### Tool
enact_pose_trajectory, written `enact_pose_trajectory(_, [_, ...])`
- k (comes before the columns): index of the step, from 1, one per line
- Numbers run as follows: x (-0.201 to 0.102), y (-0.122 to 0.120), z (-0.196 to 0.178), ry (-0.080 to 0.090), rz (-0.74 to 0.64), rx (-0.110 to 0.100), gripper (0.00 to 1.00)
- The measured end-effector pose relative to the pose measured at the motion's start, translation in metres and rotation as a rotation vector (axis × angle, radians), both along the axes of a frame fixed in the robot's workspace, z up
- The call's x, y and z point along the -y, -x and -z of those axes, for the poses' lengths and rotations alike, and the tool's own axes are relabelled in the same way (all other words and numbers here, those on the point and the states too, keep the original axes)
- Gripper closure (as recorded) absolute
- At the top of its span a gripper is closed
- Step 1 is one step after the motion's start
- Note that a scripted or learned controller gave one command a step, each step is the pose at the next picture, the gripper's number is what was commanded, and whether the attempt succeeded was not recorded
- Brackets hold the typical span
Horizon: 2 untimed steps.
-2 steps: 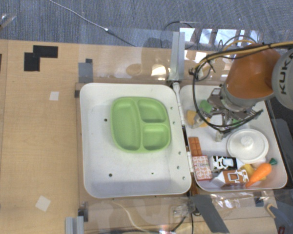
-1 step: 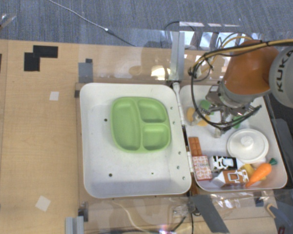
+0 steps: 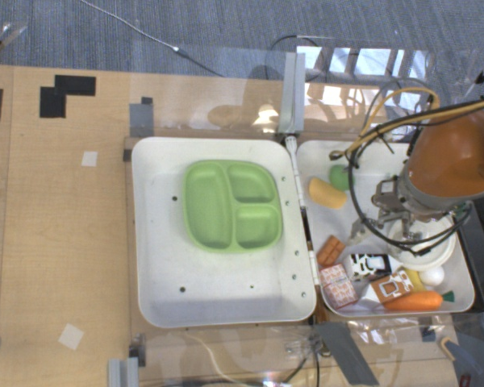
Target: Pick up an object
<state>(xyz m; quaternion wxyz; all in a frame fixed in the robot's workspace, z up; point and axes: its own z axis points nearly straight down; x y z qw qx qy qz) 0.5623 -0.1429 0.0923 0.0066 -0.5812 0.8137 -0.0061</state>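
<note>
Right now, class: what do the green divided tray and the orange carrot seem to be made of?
Green divided tray: likely moulded plastic, matte, with smooth uniform colour and rounded compartments. Orange carrot: probably toy plastic, slightly glossy and evenly coloured; uncertain.

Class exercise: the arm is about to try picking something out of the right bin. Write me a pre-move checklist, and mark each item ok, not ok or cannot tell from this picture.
1. Arm over the right bin: ok, the wrist hangs above its middle.
2. Gripper fingers open: cannot tell, cables and the wrist hide them.
3. Nothing already held: cannot tell, for the same reason.
4. Targets in the bin: ok, carrot, yellow piece and small boxes lie there.
5. Target free of neighbours: not ok, the near-corner items crowd together.
6. Left bin with the green tray away from the arm: ok.
</note>
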Motion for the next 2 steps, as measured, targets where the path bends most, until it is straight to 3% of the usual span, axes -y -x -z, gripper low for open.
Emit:
enact_pose_trajectory(1, [-0.05, -0.069, 0.002, -0.005, 0.048, 0.0, 0.0])
enact_pose_trajectory(2, [0.024, -0.093, 0.002, -0.004, 0.099, -0.002, 0.0])
